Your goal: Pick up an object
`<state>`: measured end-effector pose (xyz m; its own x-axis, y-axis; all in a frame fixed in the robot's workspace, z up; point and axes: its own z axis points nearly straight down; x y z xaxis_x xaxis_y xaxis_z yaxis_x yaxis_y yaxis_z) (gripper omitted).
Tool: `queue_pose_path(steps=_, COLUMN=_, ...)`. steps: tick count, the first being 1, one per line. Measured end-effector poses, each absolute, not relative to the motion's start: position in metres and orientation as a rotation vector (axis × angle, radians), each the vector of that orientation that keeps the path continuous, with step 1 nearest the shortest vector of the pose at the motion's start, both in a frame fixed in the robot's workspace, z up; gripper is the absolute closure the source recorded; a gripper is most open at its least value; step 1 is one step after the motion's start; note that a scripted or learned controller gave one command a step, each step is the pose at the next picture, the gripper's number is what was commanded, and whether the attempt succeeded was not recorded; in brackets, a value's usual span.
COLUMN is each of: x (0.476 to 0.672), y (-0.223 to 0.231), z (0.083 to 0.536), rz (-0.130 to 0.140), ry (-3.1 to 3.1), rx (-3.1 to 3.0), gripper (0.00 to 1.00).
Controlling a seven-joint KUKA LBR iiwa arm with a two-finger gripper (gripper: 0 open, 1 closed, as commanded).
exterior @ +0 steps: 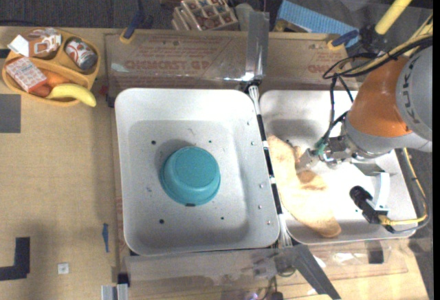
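The arm reaches in from the right over the right bin (297, 103), and its hand (307, 166) sits low against the upper part of a tan floppy piece (306, 208) – a pale, flat, crumpled thing lying along that bin's left side, from near the left wall down toward the front corner. The hand touches or nearly touches it; whether the hand is apart, together or clamped on the piece cannot be told from this angle. In the left bin (137, 113) a teal bowl (191, 175) rests upside down near the middle. At the desk's (55, 188) far left corner stands a yellow tray (15, 77) – a banana (74, 93) lies on its front edge.
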<state>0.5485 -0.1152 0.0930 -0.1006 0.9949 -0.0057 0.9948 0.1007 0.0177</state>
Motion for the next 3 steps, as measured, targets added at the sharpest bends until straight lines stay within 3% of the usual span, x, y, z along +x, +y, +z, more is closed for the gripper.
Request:
queue_pose_path(steps=2, x=0.548, y=-0.103, z=0.093, rz=0.014, ry=2.478, rx=1.897, gripper=0.00)
queue_pose_path(steps=3, x=0.549, y=-0.103, z=0.104, rz=0.021, ry=2.475, rx=1.903, gripper=1.00)
